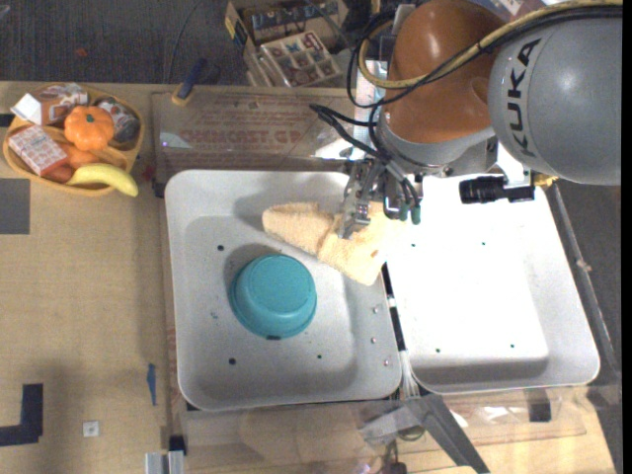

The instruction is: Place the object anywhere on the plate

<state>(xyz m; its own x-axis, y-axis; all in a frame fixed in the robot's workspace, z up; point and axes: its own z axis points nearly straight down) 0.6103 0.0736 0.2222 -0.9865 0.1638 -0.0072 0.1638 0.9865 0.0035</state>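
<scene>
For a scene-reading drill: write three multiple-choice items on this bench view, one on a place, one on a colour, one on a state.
1. Where does the bowl sit?
A. left bin
B. right bin
C. on the wooden bench

2. What colour is the bowl?
A. red
B. teal
C. black

3. How does the bowl stand?
A. upright, opening up
B. upside down
C. on its side

Answers: 1 A, it rests on the left bin floor. 2 B, its whole surface is teal. 3 B, a flat base faces up. The end effector is at the cloth.

teal bowl (275, 295) smooth plastic | cloth (321, 240) soft, matt | bins (197, 363) glossy white
</scene>
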